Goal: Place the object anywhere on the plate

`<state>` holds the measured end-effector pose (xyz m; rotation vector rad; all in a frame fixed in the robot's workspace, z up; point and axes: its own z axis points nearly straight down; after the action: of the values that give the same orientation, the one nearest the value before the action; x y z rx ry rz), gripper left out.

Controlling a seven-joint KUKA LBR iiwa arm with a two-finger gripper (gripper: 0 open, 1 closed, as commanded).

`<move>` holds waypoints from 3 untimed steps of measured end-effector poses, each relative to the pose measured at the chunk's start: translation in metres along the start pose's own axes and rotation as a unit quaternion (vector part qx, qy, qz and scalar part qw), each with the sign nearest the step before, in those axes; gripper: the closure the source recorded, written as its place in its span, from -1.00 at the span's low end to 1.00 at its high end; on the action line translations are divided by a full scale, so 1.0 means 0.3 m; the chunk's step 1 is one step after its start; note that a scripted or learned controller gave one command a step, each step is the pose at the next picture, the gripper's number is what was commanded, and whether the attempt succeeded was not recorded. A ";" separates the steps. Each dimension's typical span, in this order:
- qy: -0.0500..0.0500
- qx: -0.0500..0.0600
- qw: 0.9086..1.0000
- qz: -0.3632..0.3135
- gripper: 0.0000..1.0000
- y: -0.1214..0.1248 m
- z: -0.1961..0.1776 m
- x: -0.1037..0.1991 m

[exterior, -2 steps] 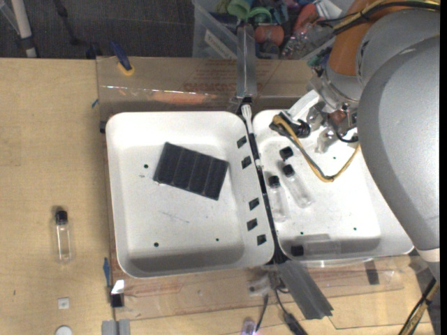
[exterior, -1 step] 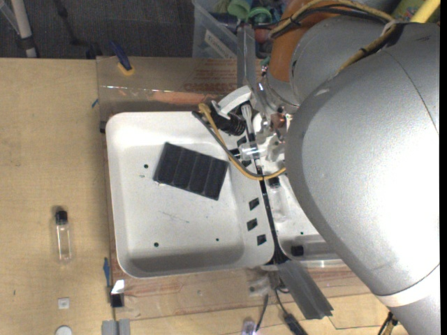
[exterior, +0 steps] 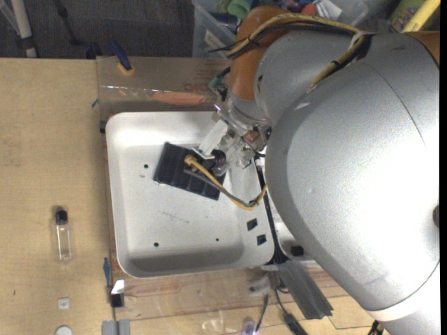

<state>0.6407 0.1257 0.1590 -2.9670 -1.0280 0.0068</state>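
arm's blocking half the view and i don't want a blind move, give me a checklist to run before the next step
1. Where the gripper is: ok, over the upper right part of the white bin.
2. Where the object is: cannot tell, the arm covers the scene's right side.
3. Where the plate is: cannot tell, for the same reason.
4. Path to the right: cannot tell, it is hidden under the arm.
5. The glass vial on the bench: ok, it lies left of the bin, well apart from the arm.
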 end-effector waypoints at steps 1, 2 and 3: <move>0.000 0.000 0.999 -0.050 1.00 -0.370 -0.174 0.005; 0.003 -0.001 1.000 0.021 1.00 -0.216 0.191 0.198; 0.001 -0.002 0.956 -0.292 1.00 -0.245 0.035 0.201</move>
<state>0.6425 0.2208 0.1486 -2.5390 -1.8513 0.0006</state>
